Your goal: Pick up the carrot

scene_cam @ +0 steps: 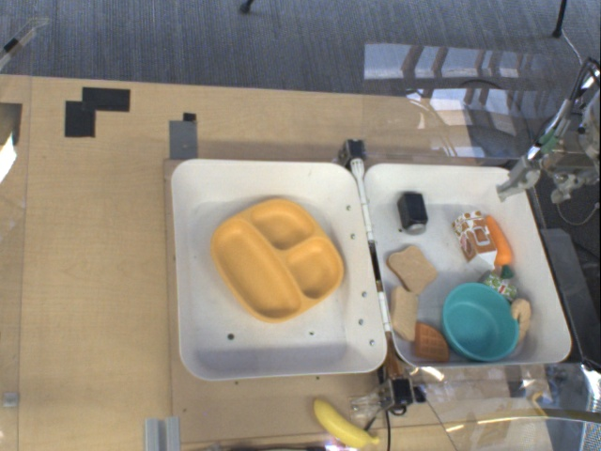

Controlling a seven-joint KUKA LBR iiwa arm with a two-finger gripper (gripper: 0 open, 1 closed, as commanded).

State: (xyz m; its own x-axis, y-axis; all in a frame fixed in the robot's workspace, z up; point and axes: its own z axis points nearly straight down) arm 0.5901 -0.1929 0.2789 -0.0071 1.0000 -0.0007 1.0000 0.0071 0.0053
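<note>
Right bin (554,252): small orange carrot (503,244)

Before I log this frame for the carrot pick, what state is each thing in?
carrot: lying in the right bin, beside a small carton, not gripped
teal bowl: upright
yellow divided plate: upright in the left bin
banana: lying on the bench outside the bins

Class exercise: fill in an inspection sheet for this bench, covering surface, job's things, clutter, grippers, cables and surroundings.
Surface: wooden bench bearing two shallow white bins.
Job's things: small orange carrot in the right bin, beside a red-and-white carton.
Clutter: yellow divided plate, teal bowl, black block, bread slices, yellow banana on the bench.
Grippers: grey two-finger gripper over the right bin's far corner.
Cables: cables at the right.
Surroundings: grey carpet.
</note>
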